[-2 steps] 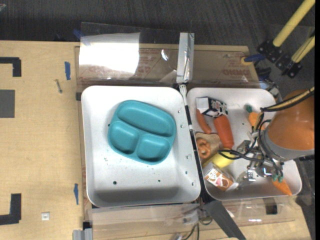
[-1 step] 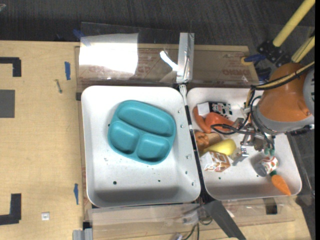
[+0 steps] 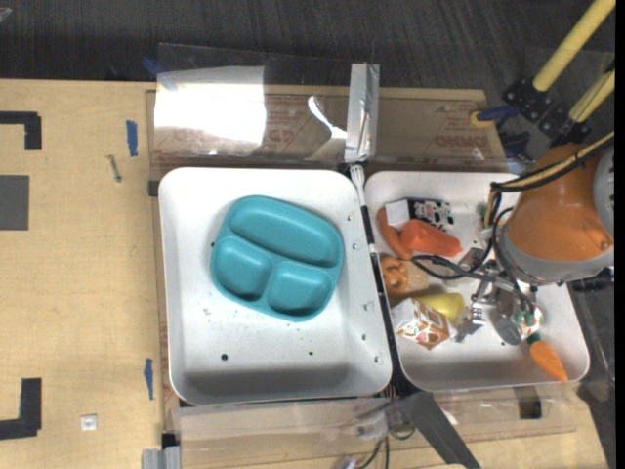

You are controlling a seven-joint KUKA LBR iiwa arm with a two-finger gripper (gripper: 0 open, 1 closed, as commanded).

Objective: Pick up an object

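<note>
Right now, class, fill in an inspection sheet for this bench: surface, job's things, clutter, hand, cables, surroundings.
Surface: wooden bench with two white bins, left bin and right bin.
Job's things: teal tray in left bin; in right bin, orange toy, carrot, yellow piece, small packet.
Clutter: clear plastic sheets behind the bins.
Hand: hand low over the right bin, fingers unclear.
Cables: cables beside the wrist.
Surroundings: dark floor, yellow poles.
</note>
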